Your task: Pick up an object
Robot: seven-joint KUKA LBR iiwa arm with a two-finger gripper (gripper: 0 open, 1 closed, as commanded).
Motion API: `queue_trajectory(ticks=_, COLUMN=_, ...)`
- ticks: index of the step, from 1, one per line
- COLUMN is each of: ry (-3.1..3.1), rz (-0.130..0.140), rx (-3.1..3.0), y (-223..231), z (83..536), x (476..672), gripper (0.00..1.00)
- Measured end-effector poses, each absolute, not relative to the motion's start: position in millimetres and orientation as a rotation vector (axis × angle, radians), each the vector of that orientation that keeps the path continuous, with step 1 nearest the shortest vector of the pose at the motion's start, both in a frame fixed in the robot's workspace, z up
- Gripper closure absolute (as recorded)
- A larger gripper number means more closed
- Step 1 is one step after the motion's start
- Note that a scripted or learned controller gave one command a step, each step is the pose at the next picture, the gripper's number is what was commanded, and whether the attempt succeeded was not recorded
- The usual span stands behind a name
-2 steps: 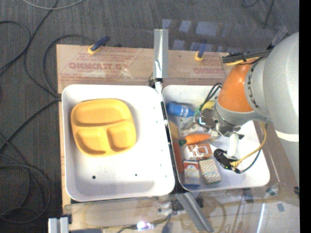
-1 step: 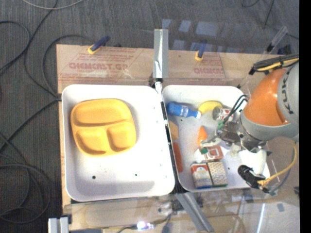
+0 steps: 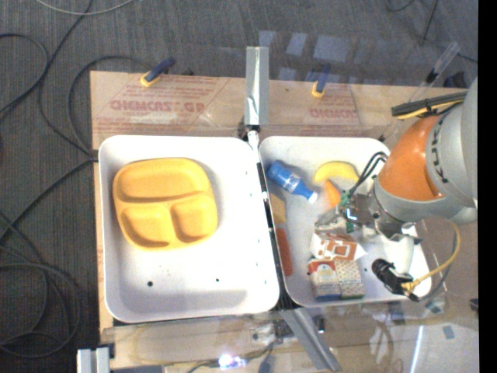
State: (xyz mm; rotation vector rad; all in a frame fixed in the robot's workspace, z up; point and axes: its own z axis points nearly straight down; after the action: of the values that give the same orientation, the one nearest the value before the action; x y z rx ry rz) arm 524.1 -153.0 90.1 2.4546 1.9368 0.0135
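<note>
Gripper (image 3: 348,217) hangs low in right bin (image 3: 299,286), just above the patterned box (image 3: 335,249); blue bottle (image 3: 289,179) lies nearby. Can't tell how the jaws stand. I'd centre over one item, clear of neighbours, before closing.

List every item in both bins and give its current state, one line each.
yellow tray: lying flat in the left bin, compartments up, nothing in them.
blue bottle: on its side, right bin, near the divider.
yellow piece: resting at the right bin's far side, partly behind the arm.
small box: lying in the right bin's near part.
gripper: lowered over the right bin's clutter.
</note>
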Motion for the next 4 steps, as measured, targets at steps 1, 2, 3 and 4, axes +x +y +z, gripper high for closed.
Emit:
queue_trajectory(ticks=1, ry=2.241, rz=0.004, rx=2.183, y=-120.1, z=89.8, x=543.5, gripper=0.00)
queue_trajectory(ticks=2, ry=2.244, rz=0.010, rx=2.184, y=-118.1, z=99.2, x=544.1, gripper=1.00)
queue_trajectory(ticks=3, ry=2.244, rz=0.010, rx=2.184, y=-118.1, z=99.1, x=544.0, gripper=0.00)
queue_trajectory(ticks=4, ry=2.041, rz=0.014, rx=2.378, y=-183.3, z=89.4, x=588.5, gripper=0.00)
